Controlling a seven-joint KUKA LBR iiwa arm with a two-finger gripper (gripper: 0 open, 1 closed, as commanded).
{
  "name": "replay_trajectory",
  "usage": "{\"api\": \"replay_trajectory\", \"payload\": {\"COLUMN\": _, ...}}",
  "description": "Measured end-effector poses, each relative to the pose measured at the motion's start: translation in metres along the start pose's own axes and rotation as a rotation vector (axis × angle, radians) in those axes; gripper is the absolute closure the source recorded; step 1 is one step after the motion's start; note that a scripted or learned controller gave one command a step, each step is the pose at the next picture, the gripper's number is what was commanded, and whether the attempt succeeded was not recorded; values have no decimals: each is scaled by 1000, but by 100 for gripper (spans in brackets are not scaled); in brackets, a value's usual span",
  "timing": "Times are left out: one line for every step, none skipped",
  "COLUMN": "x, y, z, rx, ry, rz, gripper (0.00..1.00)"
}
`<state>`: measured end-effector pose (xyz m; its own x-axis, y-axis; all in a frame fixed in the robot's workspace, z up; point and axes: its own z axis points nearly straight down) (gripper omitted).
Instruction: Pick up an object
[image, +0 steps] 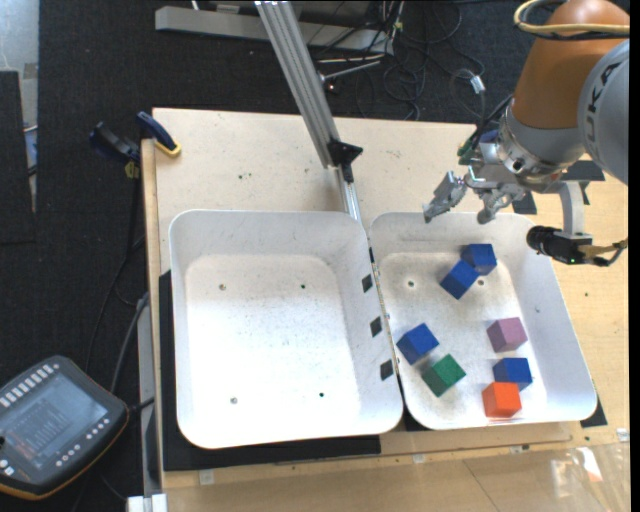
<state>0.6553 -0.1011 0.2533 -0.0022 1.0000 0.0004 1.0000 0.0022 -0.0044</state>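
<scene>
My gripper (464, 204) hangs open above the far edge of the right bin (560, 320), with nothing between its fingers. Below it in that bin lie two blue blocks close together (479, 258) (459, 280). Further forward sit another blue block (417, 342), a green block (443, 374), a purple block (507, 333), a small blue block (512, 371) and an orange block (502, 399).
The left bin (190, 300) stands beside the right one. A slanted metal pole (305, 80) runs down to the bins' far junction. A blue and yellow clamp (150, 135) sits at the bench's far left corner. A pendant (50, 425) lies off the bench at the lower left.
</scene>
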Motion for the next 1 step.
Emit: {"api": "replay_trajectory", "payload": {"x": 0, "y": 1, "z": -3, "rx": -5, "ry": -1, "rz": -1, "gripper": 0}}
